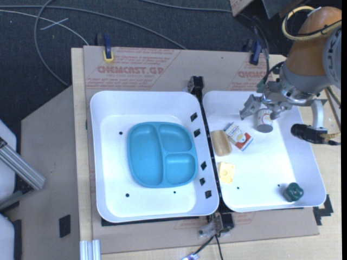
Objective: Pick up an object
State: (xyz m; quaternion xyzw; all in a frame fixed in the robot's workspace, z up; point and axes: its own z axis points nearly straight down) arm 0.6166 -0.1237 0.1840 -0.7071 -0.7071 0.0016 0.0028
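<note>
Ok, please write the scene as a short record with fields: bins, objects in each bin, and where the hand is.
left bin: holds a blue divided plate, lying flat near the middle
right bin: holds a tan bread-like piece, a small red and white box, a yellow cheese-like piece, a small dark green object
hand: over the upper part of the right bin, above the small box
hand contents: nothing seen between the fingers
arm: reaches in from the right of the view
</note>
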